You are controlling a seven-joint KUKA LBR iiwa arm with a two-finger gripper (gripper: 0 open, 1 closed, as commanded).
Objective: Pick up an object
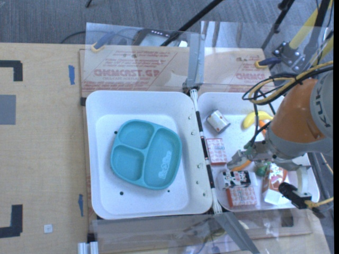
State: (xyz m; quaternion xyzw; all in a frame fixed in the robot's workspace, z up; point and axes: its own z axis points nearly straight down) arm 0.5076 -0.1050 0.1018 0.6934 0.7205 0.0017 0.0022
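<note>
your arm (299, 118) came in from the right, operator, its orange band hanging over the right bin (233, 100), and the gripper (249, 160) sat low over the clutter there. whether it was open or shut, i could not tell from that slant, and nothing plainly showed in its grasp. around it lay your candidates: a small silver can (217, 120) tipped on its side toward the back of the bin, a yellow banana (253, 119) just beside the arm, a red-and-white packet (216, 150) near the bin's left wall, a black-and-white carton (235, 179) just below the gripper, and another reddish packet (242, 196) touching the carton's near side. an orange piece (242, 164) peeked out right under the gripper, too hidden to name. over in the left bin (100, 110), a blue divided plate (146, 153) rested flat in the middle, well apart from the arm.
</note>
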